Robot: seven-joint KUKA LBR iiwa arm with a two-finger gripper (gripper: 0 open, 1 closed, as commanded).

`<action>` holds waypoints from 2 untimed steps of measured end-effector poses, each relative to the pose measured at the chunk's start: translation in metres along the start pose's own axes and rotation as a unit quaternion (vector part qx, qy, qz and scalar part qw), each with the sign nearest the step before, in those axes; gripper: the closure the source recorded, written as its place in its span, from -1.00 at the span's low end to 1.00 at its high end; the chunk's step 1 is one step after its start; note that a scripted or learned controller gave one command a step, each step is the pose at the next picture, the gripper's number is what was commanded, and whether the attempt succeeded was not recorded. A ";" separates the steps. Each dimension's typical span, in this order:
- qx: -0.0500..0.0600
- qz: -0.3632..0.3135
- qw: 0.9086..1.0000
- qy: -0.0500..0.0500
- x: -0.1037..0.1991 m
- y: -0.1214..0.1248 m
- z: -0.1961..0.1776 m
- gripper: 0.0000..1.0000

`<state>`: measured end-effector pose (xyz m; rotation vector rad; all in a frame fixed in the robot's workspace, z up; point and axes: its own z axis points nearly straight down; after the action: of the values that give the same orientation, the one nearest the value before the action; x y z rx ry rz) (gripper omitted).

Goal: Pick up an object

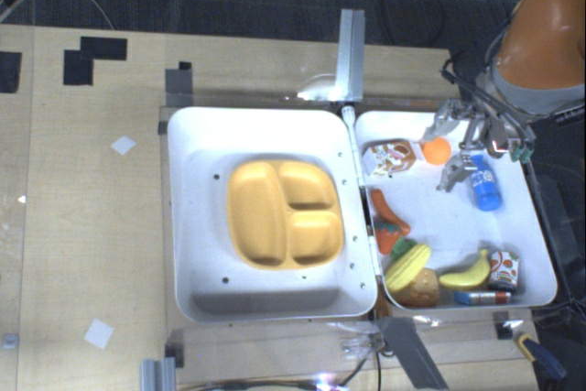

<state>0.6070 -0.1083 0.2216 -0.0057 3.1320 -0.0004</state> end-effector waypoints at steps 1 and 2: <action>0.000 0.155 0.988 0.003 0.047 -0.031 0.088 -1.00; 0.001 0.241 0.970 0.000 0.026 -0.070 0.104 -1.00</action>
<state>0.5820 -0.1788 0.1178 0.7501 3.0409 0.0009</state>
